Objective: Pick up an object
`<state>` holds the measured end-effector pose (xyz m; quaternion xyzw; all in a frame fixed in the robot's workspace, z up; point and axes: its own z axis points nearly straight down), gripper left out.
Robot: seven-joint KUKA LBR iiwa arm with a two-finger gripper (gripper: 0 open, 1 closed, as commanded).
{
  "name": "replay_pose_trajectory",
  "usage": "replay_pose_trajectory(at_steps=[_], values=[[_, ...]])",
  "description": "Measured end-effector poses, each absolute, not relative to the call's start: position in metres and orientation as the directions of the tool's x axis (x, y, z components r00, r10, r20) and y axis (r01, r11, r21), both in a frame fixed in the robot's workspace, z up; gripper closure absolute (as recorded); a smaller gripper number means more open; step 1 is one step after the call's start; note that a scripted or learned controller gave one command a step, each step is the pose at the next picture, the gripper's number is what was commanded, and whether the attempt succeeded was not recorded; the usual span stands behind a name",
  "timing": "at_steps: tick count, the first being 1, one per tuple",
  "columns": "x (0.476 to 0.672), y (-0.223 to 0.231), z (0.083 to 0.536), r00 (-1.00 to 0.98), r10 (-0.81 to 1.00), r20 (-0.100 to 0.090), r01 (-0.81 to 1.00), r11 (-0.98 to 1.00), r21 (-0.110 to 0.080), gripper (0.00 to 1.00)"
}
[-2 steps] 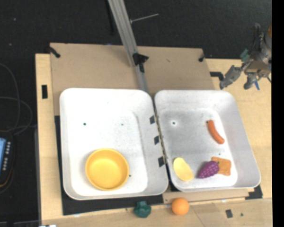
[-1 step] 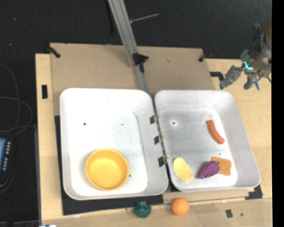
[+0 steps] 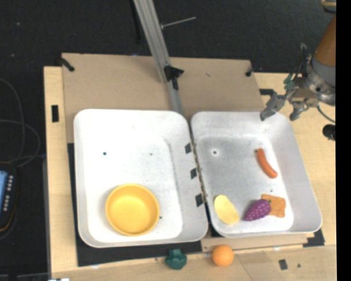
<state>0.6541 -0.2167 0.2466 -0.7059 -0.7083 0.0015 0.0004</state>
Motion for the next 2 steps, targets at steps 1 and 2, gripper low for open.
replay_pose_trajectory(at_steps=[1,2], values=[[0.657,-0.217,0.184,-0.003,1.000,-0.001,1.000,0.003,-0.005,0.00],[0.658,-0.226,0.125,-0.001,1.000,-0.002,1.000,0.001,-0.004,0.00]])
